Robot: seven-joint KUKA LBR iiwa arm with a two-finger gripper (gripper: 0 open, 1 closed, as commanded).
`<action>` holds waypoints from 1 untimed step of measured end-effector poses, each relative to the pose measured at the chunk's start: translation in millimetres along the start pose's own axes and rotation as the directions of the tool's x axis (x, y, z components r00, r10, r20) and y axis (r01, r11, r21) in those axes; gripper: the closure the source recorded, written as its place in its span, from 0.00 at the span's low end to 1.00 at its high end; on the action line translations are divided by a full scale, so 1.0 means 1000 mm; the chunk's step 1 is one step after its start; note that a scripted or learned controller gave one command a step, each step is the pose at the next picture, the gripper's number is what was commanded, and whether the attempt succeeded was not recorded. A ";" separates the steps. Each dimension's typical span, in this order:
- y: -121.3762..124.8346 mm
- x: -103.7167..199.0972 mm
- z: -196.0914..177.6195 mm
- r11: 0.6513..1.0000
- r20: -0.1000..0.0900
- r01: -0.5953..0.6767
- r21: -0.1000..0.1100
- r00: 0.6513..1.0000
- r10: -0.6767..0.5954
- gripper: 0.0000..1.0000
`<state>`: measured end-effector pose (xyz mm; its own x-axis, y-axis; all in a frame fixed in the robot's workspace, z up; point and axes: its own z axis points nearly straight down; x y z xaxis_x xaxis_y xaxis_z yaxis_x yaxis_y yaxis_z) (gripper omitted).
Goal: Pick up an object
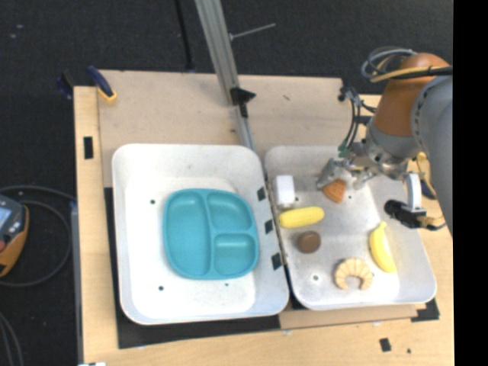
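Nearest us, at the front of the right bin (404, 292), lies a croissant (354, 273), with a banana (381, 248) just beside it toward the arm. Farther back we see a brown ball (308, 242), a second yellow fruit (301, 217) and a small white block (285, 190) close to the wall between the bins. The left bin (137, 204) holds a teal tray (210, 232) with compartments.

The gripper (335, 180) hangs over the back of the right bin, and directly at its tip sits a small orange piece (334, 192). We take that piece for the thing being tried. We cannot tell whether the claw is spread, pressed together or pinching the piece: the wrist hides the tips, and the piece may simply lie under them on the bin floor.

To do this step well, we would centre the claw over the orange piece, squeeze firmly, then rise straight up and watch whether the piece leaves the floor. A slanted lift risks flicking it out.

The piece looks roughly wedge-shaped, narrowing toward the front of the bin. Its long axis seems to run front to back, though it is too small for us to be sure.
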<state>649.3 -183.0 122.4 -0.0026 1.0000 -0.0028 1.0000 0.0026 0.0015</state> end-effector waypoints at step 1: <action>0.000 -0.001 0.022 1.000 -0.001 0.000 0.002 1.000 0.000 0.00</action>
<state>649.6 -184.2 100.6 -0.0029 1.0000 -0.0023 1.0000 0.0029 -0.0003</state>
